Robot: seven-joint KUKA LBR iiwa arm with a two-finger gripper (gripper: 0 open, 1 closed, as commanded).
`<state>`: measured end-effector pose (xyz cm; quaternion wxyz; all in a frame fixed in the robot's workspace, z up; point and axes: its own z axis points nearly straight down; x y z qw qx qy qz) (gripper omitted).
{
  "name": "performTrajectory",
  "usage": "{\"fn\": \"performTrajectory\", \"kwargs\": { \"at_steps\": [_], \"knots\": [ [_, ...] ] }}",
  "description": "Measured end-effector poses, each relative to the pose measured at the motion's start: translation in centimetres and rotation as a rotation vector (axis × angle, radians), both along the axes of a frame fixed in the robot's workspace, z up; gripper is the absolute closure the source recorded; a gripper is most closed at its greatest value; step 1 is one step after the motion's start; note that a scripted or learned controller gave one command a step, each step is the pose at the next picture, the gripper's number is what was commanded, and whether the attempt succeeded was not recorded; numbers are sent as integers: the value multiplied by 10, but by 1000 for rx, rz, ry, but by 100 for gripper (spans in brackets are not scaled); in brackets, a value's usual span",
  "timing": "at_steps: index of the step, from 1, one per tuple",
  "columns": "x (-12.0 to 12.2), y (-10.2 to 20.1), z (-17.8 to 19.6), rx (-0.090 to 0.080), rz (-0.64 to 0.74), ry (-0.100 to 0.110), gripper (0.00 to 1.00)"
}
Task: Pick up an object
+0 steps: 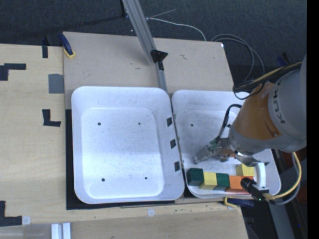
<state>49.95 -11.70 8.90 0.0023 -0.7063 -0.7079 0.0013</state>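
While the gripper (pixel 202 156) hangs low in the right bin (pixel 199 106), finger state unclear, four blocks (pixel 219 179) line its near wall: green, yellow, orange, yellow. Left bin (pixel 119 96) adjoins.

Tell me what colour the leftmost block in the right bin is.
Dark green, seen in the camera view.

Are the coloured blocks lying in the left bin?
No, the coloured blocks lie along the near edge of the right bin, below the gripper.
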Motion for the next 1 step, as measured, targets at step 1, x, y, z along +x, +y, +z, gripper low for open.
{"fn": "performTrajectory", "kwargs": {
  "at_steps": [1],
  "knots": [
    [-16, 5, 112, -2, 0, -11, 0]
  ]
}}
